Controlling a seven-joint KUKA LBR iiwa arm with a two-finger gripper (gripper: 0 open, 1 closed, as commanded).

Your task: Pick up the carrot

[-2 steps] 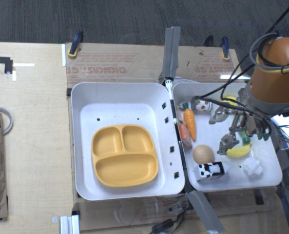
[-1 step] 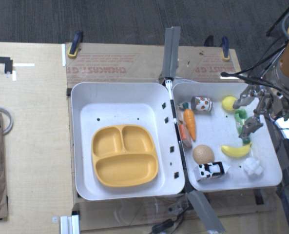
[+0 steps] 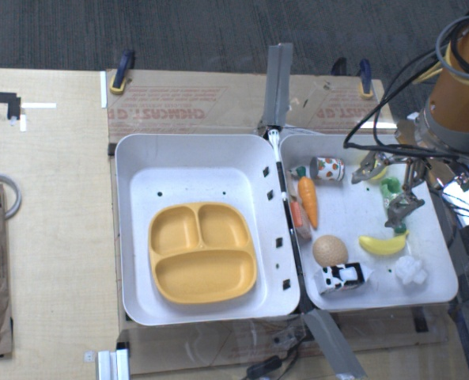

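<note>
Left bin (image 3: 131, 212): yellow divided plate (image 3: 203, 252). Right bin (image 3: 436, 279): carrot (image 3: 308, 202) along the left wall, brown ball (image 3: 330, 250) below it, banana (image 3: 383, 245) further right. Gripper (image 3: 392, 188) above the banana, fingers spread, nothing between them.

The setting was a robotics lab test bench. Two white bins (image 3: 131, 212) sat side by side on a cardboard sheet (image 3: 194, 101) fastened with blue clamps (image 3: 123, 70) at the bench's (image 3: 44, 149) far edge. A cabled arm (image 3: 455, 77) reached in at the right edge. Toy food props, including a banana (image 3: 383, 245), lay in the right bin. Dark carpet (image 3: 179, 14) lay beyond the bench.
</note>
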